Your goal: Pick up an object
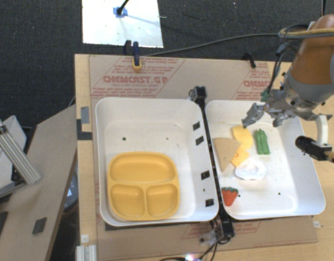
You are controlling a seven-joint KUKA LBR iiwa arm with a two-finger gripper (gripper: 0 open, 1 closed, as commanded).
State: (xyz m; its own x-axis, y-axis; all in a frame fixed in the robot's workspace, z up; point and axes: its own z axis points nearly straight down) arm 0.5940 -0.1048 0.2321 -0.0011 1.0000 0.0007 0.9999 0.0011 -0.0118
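My gripper (266, 115) hangs over the back of the right bin (297, 197), its fingers spread open with nothing between them. Just in front of it lie a yellow slab (243, 135) and a green stick-shaped piece (262, 142), side by side. Toward the divider rests a tan wedge (225, 150), with a smaller yellow piece (240, 157) beside it. A white fried-egg shape (250, 171) lies in front of those. A red strawberry (229, 196) sits at the bin's front left corner.
The left bin (150, 121) holds a yellow divided tray (144, 185) in its front half. A black-clipped divider (206, 151) separates the two bins. Cables run across the bench behind the bins.
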